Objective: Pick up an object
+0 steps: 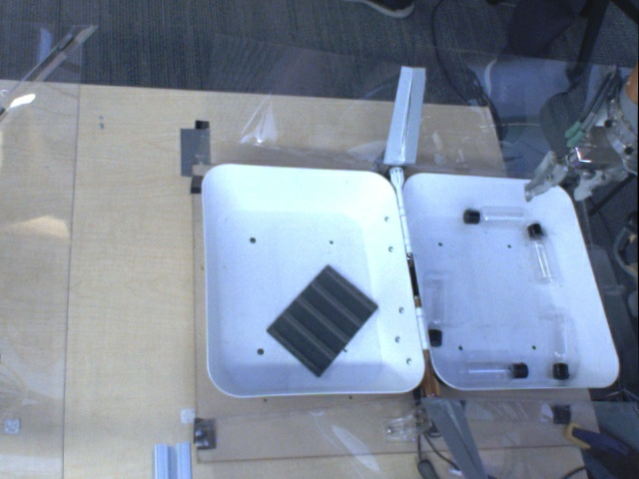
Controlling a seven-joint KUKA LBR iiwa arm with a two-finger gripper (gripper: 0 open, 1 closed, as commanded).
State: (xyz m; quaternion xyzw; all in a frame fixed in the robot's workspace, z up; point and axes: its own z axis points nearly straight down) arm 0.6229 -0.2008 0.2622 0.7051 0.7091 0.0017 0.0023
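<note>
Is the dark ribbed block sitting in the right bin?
No, the dark ribbed block lies in the left bin, while the right bin holds small clear tubes with black caps.

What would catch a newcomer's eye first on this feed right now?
The dark ribbed rectangular pad lying askew in the left bin stands out most against the white. The right bin holds several small clear tubes with black caps, scattered near its edges. The arm's hand hangs by the right bin's far right corner.
</note>
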